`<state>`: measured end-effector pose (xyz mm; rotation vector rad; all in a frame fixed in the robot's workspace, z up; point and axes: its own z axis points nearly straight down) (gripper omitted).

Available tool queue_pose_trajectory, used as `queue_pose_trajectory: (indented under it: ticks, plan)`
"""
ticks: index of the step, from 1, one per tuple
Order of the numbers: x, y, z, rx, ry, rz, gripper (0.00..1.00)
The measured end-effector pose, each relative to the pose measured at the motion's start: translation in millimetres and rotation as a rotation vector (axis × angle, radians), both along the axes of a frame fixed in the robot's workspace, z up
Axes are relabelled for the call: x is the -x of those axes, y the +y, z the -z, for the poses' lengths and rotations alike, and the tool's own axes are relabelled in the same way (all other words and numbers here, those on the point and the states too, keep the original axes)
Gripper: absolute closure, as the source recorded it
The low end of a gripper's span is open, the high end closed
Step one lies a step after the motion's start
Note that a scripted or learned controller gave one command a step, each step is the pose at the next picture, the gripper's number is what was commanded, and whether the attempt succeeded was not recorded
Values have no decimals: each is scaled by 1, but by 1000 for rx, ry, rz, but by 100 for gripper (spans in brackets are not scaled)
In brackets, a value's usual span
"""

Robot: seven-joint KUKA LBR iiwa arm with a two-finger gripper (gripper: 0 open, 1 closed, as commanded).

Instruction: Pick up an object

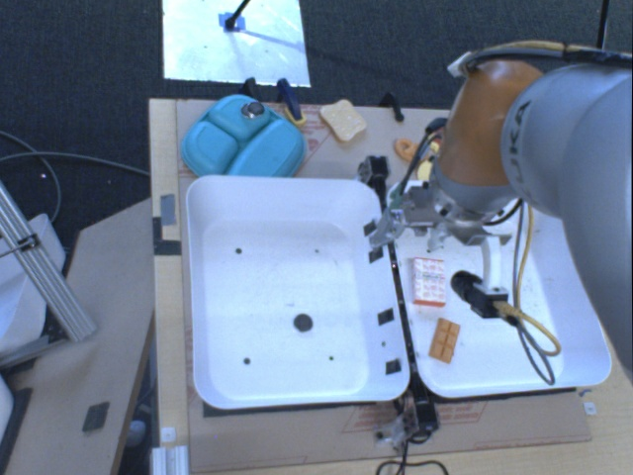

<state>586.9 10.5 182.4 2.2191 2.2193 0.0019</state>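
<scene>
Mostly, the tool (435, 228) is being hidden by the arm (554, 137) over the right bin (584, 359); finger state cannot be told. Red-white card (428, 281) and orange block (445, 340) are being left uncovered.

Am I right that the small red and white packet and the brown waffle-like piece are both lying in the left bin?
Not quite. The camera view shows the red and white packet and the brown waffle-like piece lying in the right bin, not the left one. They do lie near each other.

Two white bins (287, 295) — one cracker (444, 340).
</scene>
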Motion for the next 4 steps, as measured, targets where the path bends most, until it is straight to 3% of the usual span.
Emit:
queue_pose_trajectory:
  ticks: [1, 2, 3, 4]
  plan:
    - [-59, -51, -3, 1, -4, 2, 0]
    - [-57, -47, -14, 0, -4, -6, 100]
    - [-59, 12, -2, -4, 2, -9, 100]
    - [83, 17, -1, -3, 12, 0, 100]
